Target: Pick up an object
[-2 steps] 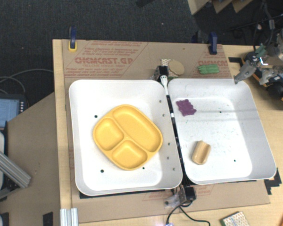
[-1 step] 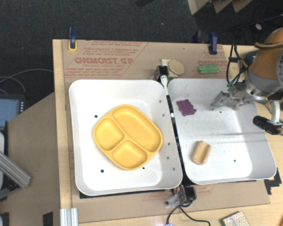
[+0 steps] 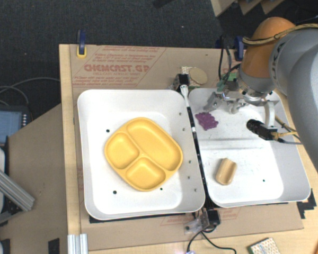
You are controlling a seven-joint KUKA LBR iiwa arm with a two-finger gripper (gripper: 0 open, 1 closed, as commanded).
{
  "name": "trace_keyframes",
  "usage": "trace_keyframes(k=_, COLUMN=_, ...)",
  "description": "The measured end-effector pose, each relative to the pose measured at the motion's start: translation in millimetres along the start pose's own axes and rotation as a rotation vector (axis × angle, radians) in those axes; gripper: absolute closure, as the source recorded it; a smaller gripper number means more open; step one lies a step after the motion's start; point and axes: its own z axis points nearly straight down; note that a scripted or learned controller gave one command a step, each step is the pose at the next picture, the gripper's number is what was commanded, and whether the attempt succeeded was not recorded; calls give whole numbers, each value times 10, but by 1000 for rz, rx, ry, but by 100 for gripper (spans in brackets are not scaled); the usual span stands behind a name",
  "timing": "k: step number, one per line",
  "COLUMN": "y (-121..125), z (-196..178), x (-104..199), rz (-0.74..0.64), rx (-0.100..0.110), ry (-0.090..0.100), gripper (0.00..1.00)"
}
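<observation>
Gripper (image 3: pixel 227 106): low over the far end of the right bin (image 3: pixel 265 163), near the bin's left wall; whether it is open or closed cannot be told, and nothing is seen held in it. Arm (image 3: pixel 286 62): grey with an orange band, reaching in from the right.

Right bin, contents:
- Purple piece (image 3: pixel 206 120): small, irregular, lying on the bin floor just beside and below the gripper, close to the wall shared with the left bin; whether the two touch cannot be told.
- Tan cylinder (image 3: pixel 226 171): short, lying on its side in the near half, well apart from the gripper and the purple piece.

Left bin (image 3: pixel 95 115), contents:
- Yellow plate (image 3: pixel 143 153): three compartments, lying flat near the centre.

Tabletop (image 3: pixel 122 67): pale board with red lettering, carrying both bins side by side.
</observation>
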Motion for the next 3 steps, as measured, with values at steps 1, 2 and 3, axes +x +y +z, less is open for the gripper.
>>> trace_keyframes(k=1, y=-18, z=-4, x=174, rz=8, rx=5, ry=-5, gripper=0)
trace_keyframes(k=2, y=-418, z=-6, x=-590, rz=18, rx=8, ry=-8, gripper=0)
trace_keyframes(k=3, y=-154, z=-3, x=205, rz=3, rx=0, ry=-3, gripper=0)
